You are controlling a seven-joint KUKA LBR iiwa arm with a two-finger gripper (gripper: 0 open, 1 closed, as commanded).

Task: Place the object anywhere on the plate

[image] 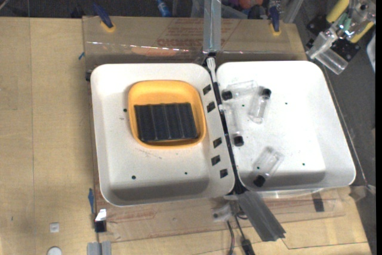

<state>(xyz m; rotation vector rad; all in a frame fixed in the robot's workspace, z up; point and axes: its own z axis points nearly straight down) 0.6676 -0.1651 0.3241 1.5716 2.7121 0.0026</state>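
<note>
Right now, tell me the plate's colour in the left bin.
Orange-yellow square plate, with a dark ribbed object on it; camera view.

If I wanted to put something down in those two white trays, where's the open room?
The right bin has bare floor along its right half. Its left side is crowded: clear bottles with dark caps lie near the divider. In the left bin, the yellow plate holding a dark ridged block fills the middle; bare strips run along the left and front walls.

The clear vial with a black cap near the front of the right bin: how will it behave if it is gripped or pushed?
The vial looks round-bodied and lies on its side, so it would probably roll if pushed. Its clear, smooth wall suggests it is light and may slip between fingers.
</note>
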